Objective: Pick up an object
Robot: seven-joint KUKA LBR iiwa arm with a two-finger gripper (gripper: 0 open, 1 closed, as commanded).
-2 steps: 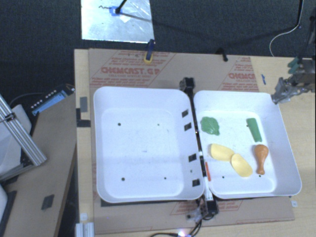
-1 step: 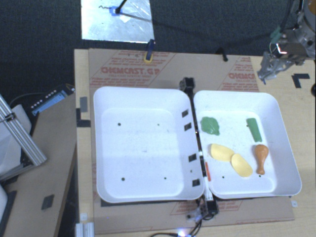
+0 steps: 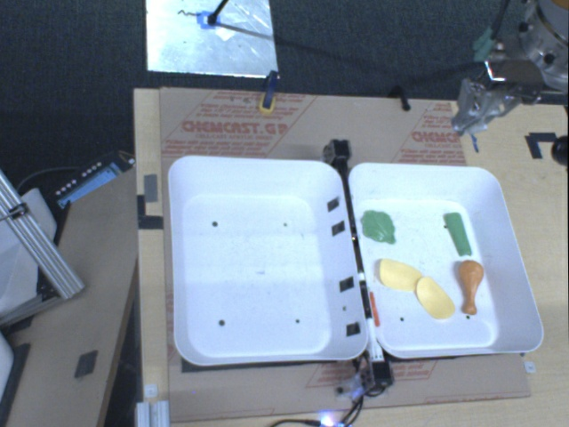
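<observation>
Bench: cardboard sheet [image 3: 267,123] carried two white bins side by side, hinged at the middle.
Right bin [image 3: 507,229]: held every candidate, loosely scattered: green leaf [image 3: 378,226], green strip [image 3: 457,233], two yellow pieces [image 3: 400,275], drumstick [image 3: 469,283].
Left bin [image 3: 249,265]: I judged it the drop side.
Gripper [image 3: 476,114]: parked high beyond the right bin's far edge, holding nothing; I couldn't tell its state.

Grey metallic arm [image 3: 542,34] with pale silvery fingers [image 3: 474,112] and dark cable.
</observation>
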